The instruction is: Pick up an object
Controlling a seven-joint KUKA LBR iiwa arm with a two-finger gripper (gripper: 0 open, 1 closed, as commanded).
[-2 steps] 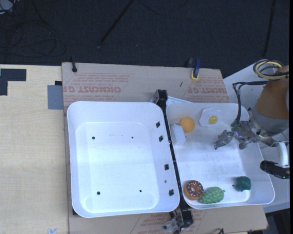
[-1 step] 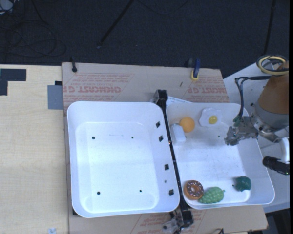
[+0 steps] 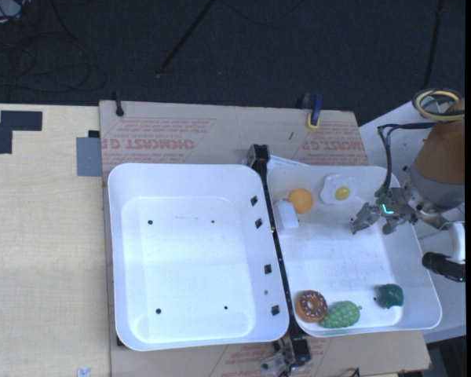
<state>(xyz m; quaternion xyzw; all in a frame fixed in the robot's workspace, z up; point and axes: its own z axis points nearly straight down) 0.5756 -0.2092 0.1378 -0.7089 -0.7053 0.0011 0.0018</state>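
Note:
The right bin (image 3: 353, 250) holds several toy foods. An orange ball (image 3: 301, 201) and a white block (image 3: 286, 214) lie at its far left, a fried egg (image 3: 339, 189) near its back wall. A chocolate donut (image 3: 310, 305), a green grape bunch (image 3: 340, 315) and a dark green piece (image 3: 390, 294) lie along the front. My gripper (image 3: 373, 220) hangs over the right side of this bin, right of the egg, with its dark fingers spread and nothing between them.
The left bin (image 3: 188, 258) lies beside the right one, with a black divider (image 3: 268, 234) between them. Both rest on a cardboard sheet (image 3: 220, 136). The arm's orange band (image 3: 443, 151) and cables rise at the right.

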